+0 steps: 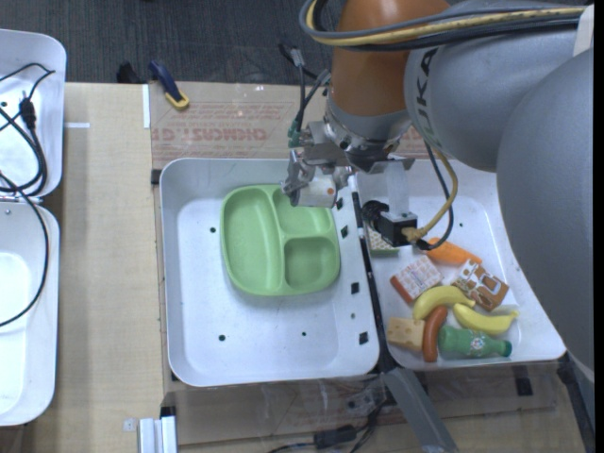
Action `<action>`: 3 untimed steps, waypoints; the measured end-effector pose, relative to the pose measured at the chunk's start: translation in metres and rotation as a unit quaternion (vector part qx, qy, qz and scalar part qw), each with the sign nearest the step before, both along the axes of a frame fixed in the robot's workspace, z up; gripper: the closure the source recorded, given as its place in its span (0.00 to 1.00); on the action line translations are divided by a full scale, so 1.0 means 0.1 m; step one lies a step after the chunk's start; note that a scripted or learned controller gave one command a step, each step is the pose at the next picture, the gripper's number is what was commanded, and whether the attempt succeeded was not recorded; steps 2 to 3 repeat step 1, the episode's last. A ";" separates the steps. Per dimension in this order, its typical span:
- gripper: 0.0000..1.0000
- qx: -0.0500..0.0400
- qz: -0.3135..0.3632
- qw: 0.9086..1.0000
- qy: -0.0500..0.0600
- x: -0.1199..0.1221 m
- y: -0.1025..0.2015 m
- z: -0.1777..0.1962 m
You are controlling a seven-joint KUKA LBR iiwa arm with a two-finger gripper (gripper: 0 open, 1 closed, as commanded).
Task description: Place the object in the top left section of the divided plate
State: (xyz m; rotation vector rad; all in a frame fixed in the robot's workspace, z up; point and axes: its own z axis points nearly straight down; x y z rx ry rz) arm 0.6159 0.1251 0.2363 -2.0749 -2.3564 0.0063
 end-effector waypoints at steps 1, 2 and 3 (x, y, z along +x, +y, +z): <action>0.00 0.000 0.000 1.000 0.000 0.00 -0.01 0.00; 0.00 0.000 0.000 1.000 0.000 0.00 -0.01 0.00; 0.00 0.000 0.000 1.000 0.000 0.00 -0.01 0.00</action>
